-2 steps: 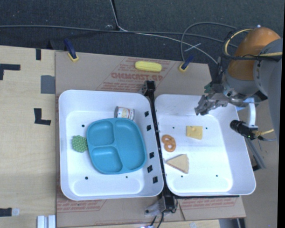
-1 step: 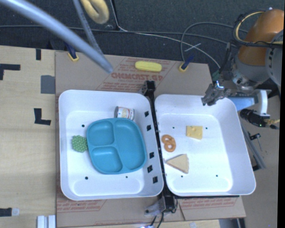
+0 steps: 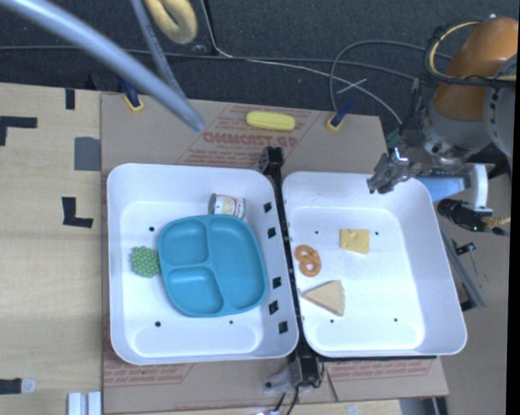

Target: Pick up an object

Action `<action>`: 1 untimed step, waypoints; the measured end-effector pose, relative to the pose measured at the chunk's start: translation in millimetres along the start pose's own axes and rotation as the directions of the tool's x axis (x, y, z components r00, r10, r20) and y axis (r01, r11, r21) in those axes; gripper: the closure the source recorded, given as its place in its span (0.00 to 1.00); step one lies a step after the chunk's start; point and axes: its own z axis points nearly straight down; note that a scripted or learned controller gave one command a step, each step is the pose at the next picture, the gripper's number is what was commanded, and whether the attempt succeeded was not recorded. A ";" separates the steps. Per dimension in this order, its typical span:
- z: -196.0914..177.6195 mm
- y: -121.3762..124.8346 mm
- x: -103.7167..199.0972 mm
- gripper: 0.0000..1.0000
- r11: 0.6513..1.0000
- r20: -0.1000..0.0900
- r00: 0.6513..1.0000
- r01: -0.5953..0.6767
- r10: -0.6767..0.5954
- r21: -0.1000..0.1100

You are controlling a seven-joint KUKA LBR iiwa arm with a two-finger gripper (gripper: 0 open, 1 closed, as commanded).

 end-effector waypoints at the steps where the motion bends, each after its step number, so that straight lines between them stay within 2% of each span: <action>1: 10.9 1.1 57.5 1.00 1.000 -0.002 1.000 0.005 -0.005 0.001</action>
